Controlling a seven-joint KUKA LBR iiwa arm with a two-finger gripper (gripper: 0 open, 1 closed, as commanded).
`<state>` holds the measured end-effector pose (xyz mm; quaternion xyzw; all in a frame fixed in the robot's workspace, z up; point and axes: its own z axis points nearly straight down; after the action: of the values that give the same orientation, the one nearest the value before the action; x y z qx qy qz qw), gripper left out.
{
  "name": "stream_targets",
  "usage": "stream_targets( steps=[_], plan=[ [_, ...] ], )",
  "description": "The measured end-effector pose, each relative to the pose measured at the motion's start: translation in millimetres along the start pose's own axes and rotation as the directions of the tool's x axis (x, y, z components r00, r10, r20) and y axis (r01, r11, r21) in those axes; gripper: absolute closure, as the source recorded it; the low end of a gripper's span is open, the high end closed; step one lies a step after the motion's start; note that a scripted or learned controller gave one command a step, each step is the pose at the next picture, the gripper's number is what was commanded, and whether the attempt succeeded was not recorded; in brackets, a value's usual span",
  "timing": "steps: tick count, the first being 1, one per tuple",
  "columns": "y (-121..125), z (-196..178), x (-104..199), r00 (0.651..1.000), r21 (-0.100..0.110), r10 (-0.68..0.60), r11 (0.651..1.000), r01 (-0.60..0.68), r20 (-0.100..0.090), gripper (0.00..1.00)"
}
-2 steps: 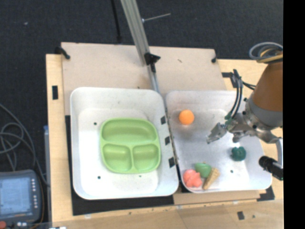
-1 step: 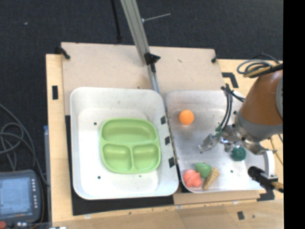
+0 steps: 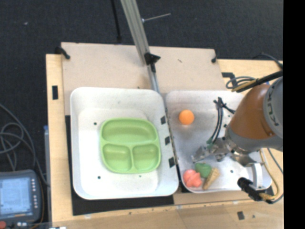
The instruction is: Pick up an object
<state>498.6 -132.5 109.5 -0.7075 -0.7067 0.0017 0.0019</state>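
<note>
The right bin (image 3: 190, 99) holds an orange ball (image 3: 187, 117) near its far left, and at its near edge a pink toy (image 3: 192, 178), a green toy (image 3: 203, 169) and a tan cone (image 3: 211, 177) lying close together. My gripper (image 3: 206, 154) hangs low over the bin just above the green toy, at the end of the grey and orange arm (image 3: 252, 120). Nothing shows between its fingers, and their spread is too small to read.
The left bin (image 3: 83, 128) bears a green divided plate (image 3: 129, 145) with three compartments. A metal pole (image 3: 138, 32) rises from between the bins at the back. Cables (image 3: 238, 82) trail at the right rear of the bench.
</note>
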Motion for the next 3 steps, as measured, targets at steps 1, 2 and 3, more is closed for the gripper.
stream_targets(
  steps=[1,2,3],
  plan=[
    [3,-14,-1,1.0,-0.011,0.005,1.0,-0.005,0.0,1.0],
    [5,-69,9,1.0,-0.013,-0.006,1.0,0.006,0.002,1.0],
    [10,-133,5,1.0,-0.015,-0.005,1.0,0.005,0.003,1.0]
  ],
)
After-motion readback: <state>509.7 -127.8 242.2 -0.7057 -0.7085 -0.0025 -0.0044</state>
